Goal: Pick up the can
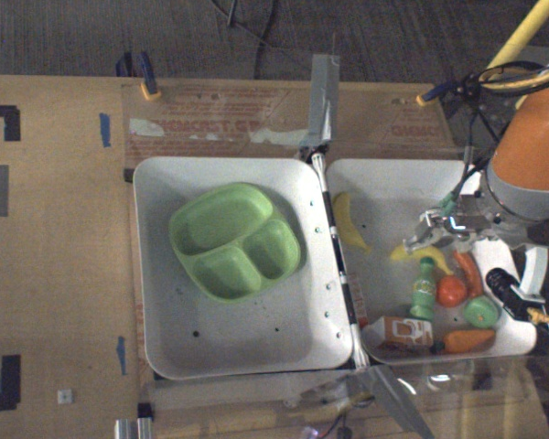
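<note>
A small orange-and-white can (407, 332) lies on its side near the front edge of the right bin (384, 199). My gripper (435, 229) hangs over the middle of that bin, above and behind the can and apart from it. It hovers close to a yellow piece (412, 252) and the top of a green bottle (424, 286). The grey arm with its orange band (531, 154) reaches in from the right and hides the bin's far right side.
A banana (349, 222) lies by the right bin's left wall. A red tomato (451, 291), a red pepper (468, 273), a green round fruit (481, 313) and a carrot (468, 340) crowd near the can. A green divided plate (236, 240) sits in the left bin (156, 318).
</note>
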Motion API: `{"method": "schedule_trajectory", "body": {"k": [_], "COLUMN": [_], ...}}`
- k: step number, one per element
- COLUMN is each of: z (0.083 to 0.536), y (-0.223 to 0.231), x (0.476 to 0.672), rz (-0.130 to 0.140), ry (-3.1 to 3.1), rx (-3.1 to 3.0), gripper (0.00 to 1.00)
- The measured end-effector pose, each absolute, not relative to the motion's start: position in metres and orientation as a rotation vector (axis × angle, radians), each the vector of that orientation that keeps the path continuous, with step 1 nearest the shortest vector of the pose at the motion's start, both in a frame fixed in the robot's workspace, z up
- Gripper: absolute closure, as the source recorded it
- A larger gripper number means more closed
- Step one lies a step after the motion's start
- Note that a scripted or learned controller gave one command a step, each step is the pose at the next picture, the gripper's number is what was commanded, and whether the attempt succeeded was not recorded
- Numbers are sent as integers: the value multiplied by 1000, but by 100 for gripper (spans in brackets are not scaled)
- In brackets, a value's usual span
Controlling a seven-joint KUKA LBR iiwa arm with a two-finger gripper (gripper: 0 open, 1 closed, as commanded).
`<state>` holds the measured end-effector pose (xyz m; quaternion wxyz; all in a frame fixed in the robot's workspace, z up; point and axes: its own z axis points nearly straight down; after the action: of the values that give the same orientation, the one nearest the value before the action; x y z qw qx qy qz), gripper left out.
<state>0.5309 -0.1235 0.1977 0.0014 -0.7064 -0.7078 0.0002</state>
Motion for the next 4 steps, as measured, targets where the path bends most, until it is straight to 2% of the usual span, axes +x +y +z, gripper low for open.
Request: {"method": "schedule_trajectory", "body": {"k": [1, 2, 3, 4], "z": [129, 186, 161, 249], "y": [-184, -88, -133, -113], "x": [625, 622, 592, 568], "rz": [1, -4, 2, -1], "ry": [-2073, -2169, -2200, -2120], "rx": [-2362, -2276, -2240, -2322], "gripper": [0, 0, 0, 0]}}
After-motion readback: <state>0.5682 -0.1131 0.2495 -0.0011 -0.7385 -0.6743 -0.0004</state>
